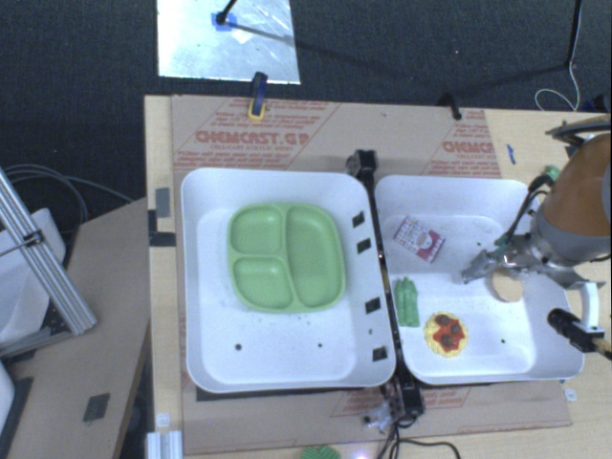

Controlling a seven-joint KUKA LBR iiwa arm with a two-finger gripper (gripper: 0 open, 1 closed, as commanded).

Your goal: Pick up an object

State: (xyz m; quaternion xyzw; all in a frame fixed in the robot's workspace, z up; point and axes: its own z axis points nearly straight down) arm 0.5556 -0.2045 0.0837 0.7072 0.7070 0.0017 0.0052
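Arm: the grey arm with its orange band (583, 194) reaches in from 3 o'clock and hangs over the right bin.
Jaws: the jaws (492, 268) sit low in the right bin, just beside a tan round object; whether they are apart or together cannot be told, and nothing shows between them.
Right bin: a shallow white bin (449, 191) on the worktop (316, 122), holding four small things.
Tan round object: (507, 288) lies at about 3 o'clock in the right bin, partly under the wrist.
Packet: a small red and white packet (418, 238) lies toward 11 o'clock in that bin, well apart from the jaws.
Green item: a small green item (407, 301) lies along the bin's left wall, at 8 o'clock.
Toy pizza: a yellow disc with red toppings (446, 334) lies at 6 o'clock, near the green item.
Left bin: the other white bin (206, 256) holds a green divided plate (287, 256) in its middle.
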